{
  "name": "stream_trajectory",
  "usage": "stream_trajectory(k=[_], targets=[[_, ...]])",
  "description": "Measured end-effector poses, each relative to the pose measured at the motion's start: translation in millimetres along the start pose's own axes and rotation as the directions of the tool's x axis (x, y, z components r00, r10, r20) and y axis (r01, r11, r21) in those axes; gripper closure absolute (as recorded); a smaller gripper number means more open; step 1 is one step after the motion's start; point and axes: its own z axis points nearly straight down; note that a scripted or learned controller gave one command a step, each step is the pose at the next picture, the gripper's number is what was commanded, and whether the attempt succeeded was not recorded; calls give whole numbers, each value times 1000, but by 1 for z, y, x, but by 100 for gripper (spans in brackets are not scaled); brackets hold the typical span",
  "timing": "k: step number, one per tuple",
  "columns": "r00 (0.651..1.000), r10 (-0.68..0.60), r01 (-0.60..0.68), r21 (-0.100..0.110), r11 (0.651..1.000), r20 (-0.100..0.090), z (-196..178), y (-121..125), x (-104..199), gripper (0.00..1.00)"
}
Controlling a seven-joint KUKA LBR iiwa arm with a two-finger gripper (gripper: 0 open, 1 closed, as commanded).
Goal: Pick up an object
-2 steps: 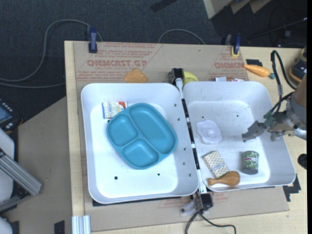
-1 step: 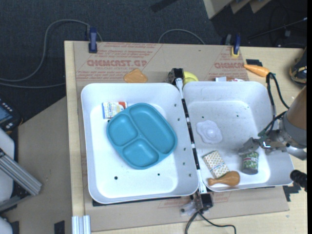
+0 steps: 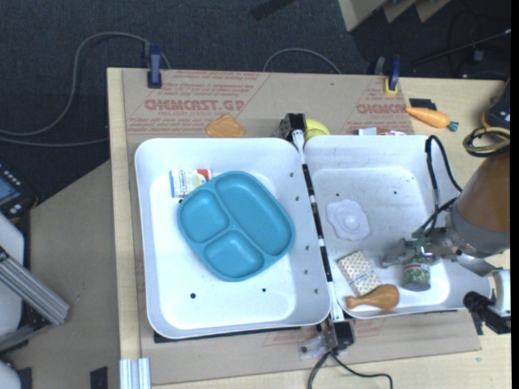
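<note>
The tool [image 3: 415, 258] hangs low in the right bin [image 3: 381, 156], right above a small dark green can [image 3: 417, 275]; whether it is spread or pressed together I cannot tell, and nothing is visibly pinched. Taking the blue divided plate [image 3: 234, 224] in the left bin [image 3: 154, 217] as landmark: a small white and red packet [image 3: 186, 181] peeks from under its upper-left rim. To its right lie a clear plastic lid [image 3: 347, 220], a patterned packet [image 3: 358, 271] and a brown drumstick toy [image 3: 375, 299], then the can, probably the target. The loose scatter suggests random dropping.
</note>
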Motion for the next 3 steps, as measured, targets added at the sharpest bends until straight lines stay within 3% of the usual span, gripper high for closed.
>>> stream_trajectory(k=[1, 2, 3], targets=[[1000, 1, -1, -7, 1000, 4, -13, 1, -1, 100], [1000, -5, 5, -8, 1000, 4, -3, 33, 64, 100], [1000, -7, 7, -15, 1000, 3, -109, 45, 118, 100]])
